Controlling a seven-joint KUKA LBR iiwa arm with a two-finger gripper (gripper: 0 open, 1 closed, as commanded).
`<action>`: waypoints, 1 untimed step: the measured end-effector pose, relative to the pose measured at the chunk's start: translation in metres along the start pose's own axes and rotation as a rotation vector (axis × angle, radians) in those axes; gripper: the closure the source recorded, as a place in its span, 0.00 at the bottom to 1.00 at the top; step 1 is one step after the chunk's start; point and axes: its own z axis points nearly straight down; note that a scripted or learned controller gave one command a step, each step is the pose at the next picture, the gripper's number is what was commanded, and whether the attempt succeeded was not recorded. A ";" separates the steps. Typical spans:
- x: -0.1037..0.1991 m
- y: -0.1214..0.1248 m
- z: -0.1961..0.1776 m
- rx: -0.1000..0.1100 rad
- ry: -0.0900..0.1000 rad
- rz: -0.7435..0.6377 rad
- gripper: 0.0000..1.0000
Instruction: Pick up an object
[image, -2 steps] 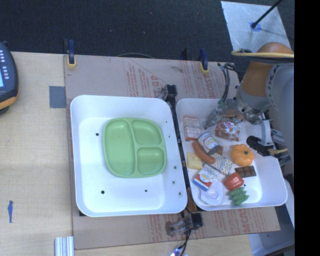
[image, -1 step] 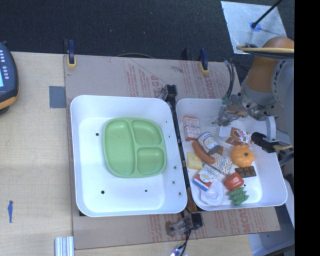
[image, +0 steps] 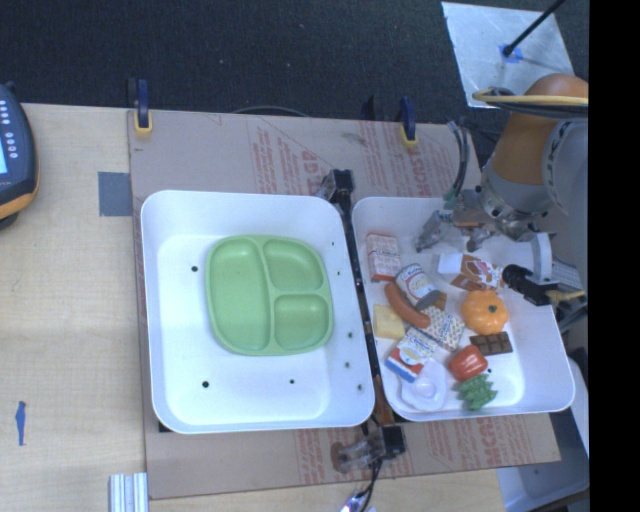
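Step in hand: approach. The gripper (image: 455, 225) hangs over the far edge of the right bin (image: 545, 395), above its rear wall, and nothing shows between its fingers. Whether those fingers are apart or together cannot be told at this angle.

No object has been lifted. Every candidate lies in the right bin: an orange toy pumpkin (image: 485, 312) toward the bin's right side, a sausage (image: 405, 304) near its middle, a red pepper (image: 466, 361) and a green broccoli piece (image: 477, 394) toward its near edge, a chocolate bar (image: 492, 344) just beside the pumpkin.

Judgement: the next move calls for choosing one item, descending over it and closing. The items are small, glossy and crowded, several touching; a neighbour may be nudged.

The left bin (image: 170, 300) holds a green divided plate (image: 268, 294).
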 end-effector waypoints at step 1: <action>-0.054 -0.076 -0.042 0.000 -0.001 0.014 0.00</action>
